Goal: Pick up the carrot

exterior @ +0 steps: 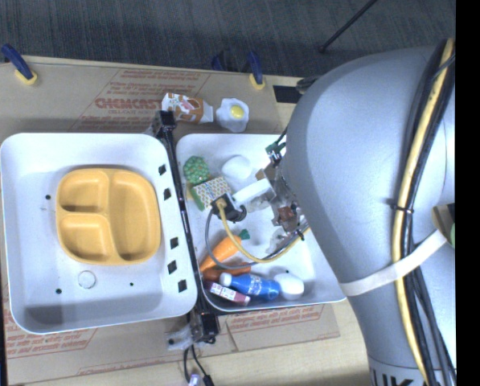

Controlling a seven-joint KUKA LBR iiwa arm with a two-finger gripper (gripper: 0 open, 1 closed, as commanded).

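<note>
The carrot (pixel 223 252) is a short orange piece lying in the right bin (pixel 190 147), near that bin's left wall and toward the front. A yellow cable loops just over its right end. The grey arm covers the bin's right side, and my gripper (pixel 286 215) hangs over the middle of the bin, up and to the right of the carrot and apart from it. Metal parts and cabling around the wrist clutter the view there. Nothing is visibly held.
Around the carrot lie a blue bottle (pixel 253 286), a red-and-white marker (pixel 228 294), a white lump (pixel 289 284), a green object (pixel 195 169), a patterned packet (pixel 211 190) and a white ball (pixel 236 166). The left bin (pixel 30 296) holds a yellow divided plate (pixel 108 214).
</note>
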